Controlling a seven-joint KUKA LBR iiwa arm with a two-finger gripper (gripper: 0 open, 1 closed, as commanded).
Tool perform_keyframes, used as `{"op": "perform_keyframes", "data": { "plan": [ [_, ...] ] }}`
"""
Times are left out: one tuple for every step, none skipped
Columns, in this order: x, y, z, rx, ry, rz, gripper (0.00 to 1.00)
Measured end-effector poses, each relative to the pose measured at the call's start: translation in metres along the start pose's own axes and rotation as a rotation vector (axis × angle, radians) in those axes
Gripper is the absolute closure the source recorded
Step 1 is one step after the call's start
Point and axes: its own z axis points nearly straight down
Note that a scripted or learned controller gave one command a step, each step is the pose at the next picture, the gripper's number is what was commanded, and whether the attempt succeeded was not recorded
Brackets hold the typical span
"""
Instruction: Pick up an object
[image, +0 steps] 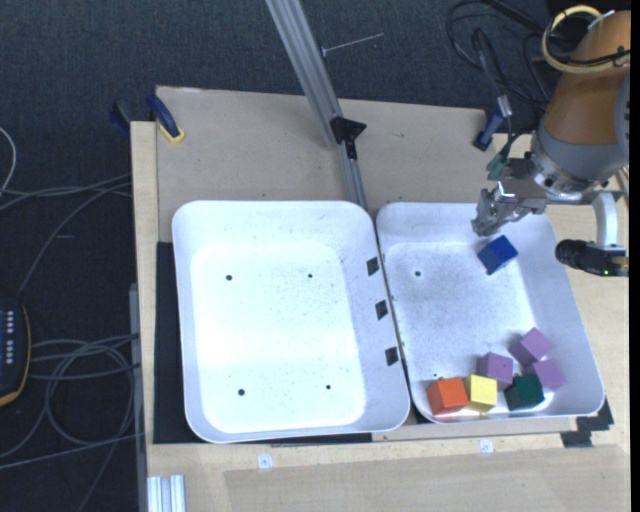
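Arm over the right bin, a blue block just under the gripper.

From the overhead camera, the gripper (497, 215) is seen at the upper right of the right bin (580, 330), with the grey and orange arm (585, 95) reaching in from the right. A blue block (497, 253) is seen tilted directly below the gripper — whether it is gripped or merely lying on the bin floor cannot be told, nor whether the fingers are open or closed. At the bin's lower corner a cluster is gathered — an orange block (449, 394), a yellow block (483, 391), a green block (522, 392) and three purple blocks (535, 345). The left bin (185, 300) sits beside it on the worktop (260, 150).
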Motion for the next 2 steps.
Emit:
{"op": "perform_keyframes", "data": {
  "plan": [
    [0.05, -0.006, 0.007, 0.001, 0.003, -0.004, 1.0],
    [0.096, -0.016, 0.002, 0.001, 0.004, -0.005, 1.0]
  ]
}}
